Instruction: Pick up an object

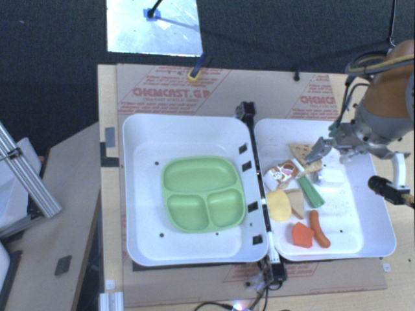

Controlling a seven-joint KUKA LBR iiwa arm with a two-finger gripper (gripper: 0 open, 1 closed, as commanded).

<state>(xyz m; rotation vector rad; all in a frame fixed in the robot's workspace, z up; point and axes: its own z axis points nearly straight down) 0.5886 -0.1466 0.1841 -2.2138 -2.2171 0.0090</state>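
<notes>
The right bin [363, 199] holds several toy foods. Among them are a tan wedge [299, 151], a white and red piece [283, 172], a green stick [310, 191], a yellow lump [279, 205], an orange-red chunk [301, 234] and an orange sausage [318, 229]. The grey arm comes in from the right with its orange band at the upper right. My gripper [319, 151] hangs low over the far left part of this bin, just right of the tan wedge and above the green stick. Nothing shows between its tips.
The left bin [139, 173] holds a green plate [202, 193] with three compartments. A black divider [253, 173] runs between the two bins. A small tan block [296, 203] lies beside the yellow lump. The right half of the right bin is bare white floor.
</notes>
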